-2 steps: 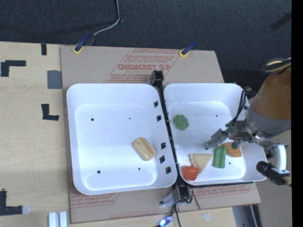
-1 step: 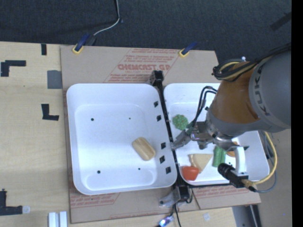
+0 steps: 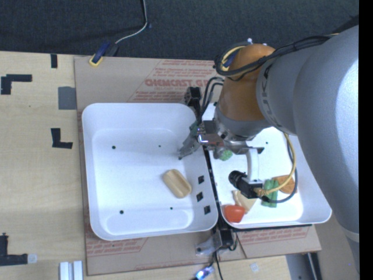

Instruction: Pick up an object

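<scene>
Camera view: the grey arm [image 3: 309, 98] reaches in from the right, and its orange band [image 3: 242, 89] hangs above the wall shared by the two bins. The tool [image 3: 187, 149] points down and to the left, over the right edge of the left bin [image 3: 125, 174], in that bin's upper right part. Whether the tool is apart or together I cannot tell from this angle, and nothing can be seen clamped in it.

A tan roll [image 3: 176, 183] lies on the floor of the left bin, toward its lower right corner. It sits at a slant, below the tool and apart from it, and close to the shared wall.

The right bin [image 3: 288, 213] is partly covered by the arm. Near its lower left corner lies a red ball [image 3: 234, 213], with a pale wedge [image 3: 245, 202] touching it just above. Further right, along the middle of that bin, are a green piece [image 3: 270, 192] and an orange piece [image 3: 285, 184], side by side and partly crossed by cable.

Both bins rest on a sheet of cardboard [image 3: 163, 80] with red print. The cardboard lies on the pale counter [image 3: 35, 174], which carries black marks along its left side. A thin white cord [image 3: 140, 16] runs from the cardboard's upper left corner up across the dark backdrop.
</scene>
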Robot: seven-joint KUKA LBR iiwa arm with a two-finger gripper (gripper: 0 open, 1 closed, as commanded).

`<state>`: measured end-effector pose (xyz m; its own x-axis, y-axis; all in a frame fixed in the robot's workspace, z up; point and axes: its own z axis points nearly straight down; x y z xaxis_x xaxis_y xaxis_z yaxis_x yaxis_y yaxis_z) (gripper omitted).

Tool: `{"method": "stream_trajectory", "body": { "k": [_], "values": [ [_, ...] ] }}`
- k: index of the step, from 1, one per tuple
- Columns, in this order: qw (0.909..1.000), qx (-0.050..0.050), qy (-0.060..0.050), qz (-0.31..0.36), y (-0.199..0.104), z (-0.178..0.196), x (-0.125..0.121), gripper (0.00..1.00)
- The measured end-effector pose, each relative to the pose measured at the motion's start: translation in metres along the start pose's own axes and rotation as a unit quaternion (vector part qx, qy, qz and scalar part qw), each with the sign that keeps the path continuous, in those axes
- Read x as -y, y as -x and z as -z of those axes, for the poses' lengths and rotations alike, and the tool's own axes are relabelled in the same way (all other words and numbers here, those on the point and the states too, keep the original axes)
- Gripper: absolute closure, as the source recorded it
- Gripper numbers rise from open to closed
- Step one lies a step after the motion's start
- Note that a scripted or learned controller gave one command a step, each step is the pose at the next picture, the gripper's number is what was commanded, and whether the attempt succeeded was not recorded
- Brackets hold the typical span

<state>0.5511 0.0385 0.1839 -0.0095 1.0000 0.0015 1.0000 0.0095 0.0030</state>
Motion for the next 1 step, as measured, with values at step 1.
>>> {"method": "stream_trajectory", "body": {
  "k": [1],
  "values": [
    [1.0000,0.000,-0.005,-0.001,-0.0656,-0.0002,0.0708,0.00]
  ]
}}
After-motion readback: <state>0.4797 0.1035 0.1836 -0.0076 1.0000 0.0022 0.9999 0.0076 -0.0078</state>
